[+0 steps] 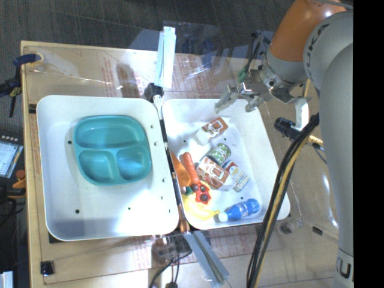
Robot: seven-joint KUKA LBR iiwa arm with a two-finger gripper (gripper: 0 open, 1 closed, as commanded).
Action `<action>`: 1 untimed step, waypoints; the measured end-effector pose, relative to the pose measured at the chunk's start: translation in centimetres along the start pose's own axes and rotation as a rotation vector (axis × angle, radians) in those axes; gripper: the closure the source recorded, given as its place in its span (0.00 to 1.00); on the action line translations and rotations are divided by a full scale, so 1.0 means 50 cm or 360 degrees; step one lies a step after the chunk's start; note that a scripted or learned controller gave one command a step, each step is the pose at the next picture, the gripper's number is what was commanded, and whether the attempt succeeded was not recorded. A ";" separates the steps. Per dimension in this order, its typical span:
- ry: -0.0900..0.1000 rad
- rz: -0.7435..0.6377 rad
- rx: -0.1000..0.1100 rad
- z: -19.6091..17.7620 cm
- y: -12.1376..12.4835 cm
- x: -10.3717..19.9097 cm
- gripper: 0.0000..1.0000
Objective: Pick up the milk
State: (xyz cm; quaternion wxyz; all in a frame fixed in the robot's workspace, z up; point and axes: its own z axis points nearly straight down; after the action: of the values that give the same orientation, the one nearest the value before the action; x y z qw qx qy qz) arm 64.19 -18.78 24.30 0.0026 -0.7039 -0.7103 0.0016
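My hand (239,99) hangs over the far rim of the right bin (264,138), its two fingers (223,102) spread apart with nothing between them, so it is released and grasping nothing. The orange band (295,18) of my arm sits just above the wrist, toward the upper right, and a black cable (277,185) runs down past the bin's right wall. Below my hand, inside the right bin and near its far end, lies the milk (211,129), a small carton with a brown and white label, tipped on its side and well apart from my fingers. Nearer the camera are a green can (219,153), a brown and white packet (211,171), a carrot (189,167), a banana (198,210) and a blue bottle (241,209) lying along the near wall. The left bin (54,179) holds a teal divided tray (113,147). Both bins rest side by side on the table (78,65).
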 end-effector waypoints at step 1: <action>-0.0003 -0.0165 -0.0009 0.243 -0.128 0.059 0.00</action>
State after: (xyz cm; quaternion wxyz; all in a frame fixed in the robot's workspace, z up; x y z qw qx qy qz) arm 57.67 -15.90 12.18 0.0000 -0.6662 -0.7457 0.0003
